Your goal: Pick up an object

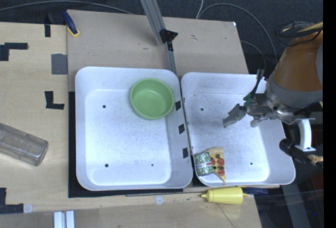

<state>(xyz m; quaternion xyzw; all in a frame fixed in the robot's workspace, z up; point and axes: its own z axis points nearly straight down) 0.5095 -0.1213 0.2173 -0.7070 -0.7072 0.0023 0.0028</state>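
Observation:
My gripper (244, 119) hangs over the middle of the right bin (239, 82), and it is open with nothing between its fingers. One finger (231, 116) points left and down, the other (260, 120) sits nearer the wrist. A small colourful packet (210, 163) lies in the right bin's front left corner, well below the gripper. A green bowl (152, 98) sits upright in the back right part of the left bin (89, 132).
A yellow squeeze bottle (227, 195) lies on the bench just in front of the right bin. A clear plastic tumbler (21, 144) lies far left. A grey pole (151, 3) slants down to the bins' shared back edge. Cables loop behind the bench.

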